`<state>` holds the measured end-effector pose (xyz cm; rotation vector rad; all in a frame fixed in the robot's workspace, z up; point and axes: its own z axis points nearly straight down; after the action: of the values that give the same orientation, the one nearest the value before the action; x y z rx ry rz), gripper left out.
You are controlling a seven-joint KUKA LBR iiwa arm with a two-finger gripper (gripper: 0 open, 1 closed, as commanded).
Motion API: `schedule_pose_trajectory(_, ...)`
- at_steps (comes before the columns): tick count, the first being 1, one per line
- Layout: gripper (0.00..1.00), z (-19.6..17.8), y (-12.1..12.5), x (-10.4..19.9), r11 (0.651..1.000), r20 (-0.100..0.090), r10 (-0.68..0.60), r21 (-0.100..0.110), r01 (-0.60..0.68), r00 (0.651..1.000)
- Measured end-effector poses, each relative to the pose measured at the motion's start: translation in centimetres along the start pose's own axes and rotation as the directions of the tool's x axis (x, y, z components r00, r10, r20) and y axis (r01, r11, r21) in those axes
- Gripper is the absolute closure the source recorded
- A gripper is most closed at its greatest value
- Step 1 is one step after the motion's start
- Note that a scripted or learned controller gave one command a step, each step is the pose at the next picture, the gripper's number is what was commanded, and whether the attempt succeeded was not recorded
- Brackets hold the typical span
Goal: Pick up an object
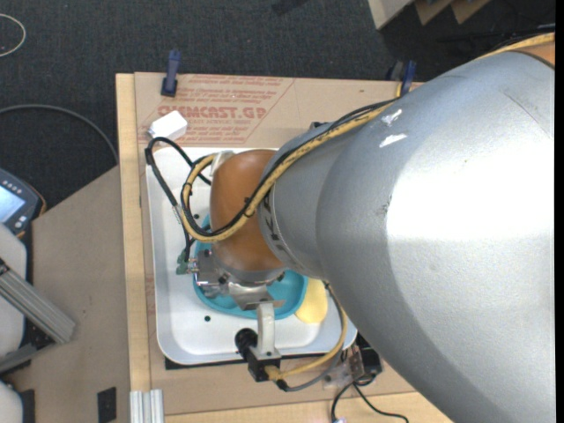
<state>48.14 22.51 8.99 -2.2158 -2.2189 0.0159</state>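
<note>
Crowding arm (pixel 423 210) over bin (pixel 176 324)

White bin (pixel 176 324), teal plate (pixel 216 300)

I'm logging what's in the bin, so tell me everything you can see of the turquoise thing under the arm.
The turquoise object shows as a curved, smooth-edged rim, plastic by its look, perhaps a shallow dish or lid. It lies flat on the floor of the white bin, toward the near end. The arm's wrist covers most of it, so its full shape cannot be told. A pale yellow object lies against its right edge. Whether the gripper touches it cannot be seen.
</note>
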Motion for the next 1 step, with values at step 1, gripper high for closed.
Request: schedule_pose_trajectory(1, 1.0, -5.63, 6.88, -0.47, 1.0, -0.005, 0.003, -0.021, -0.003, 1.0)
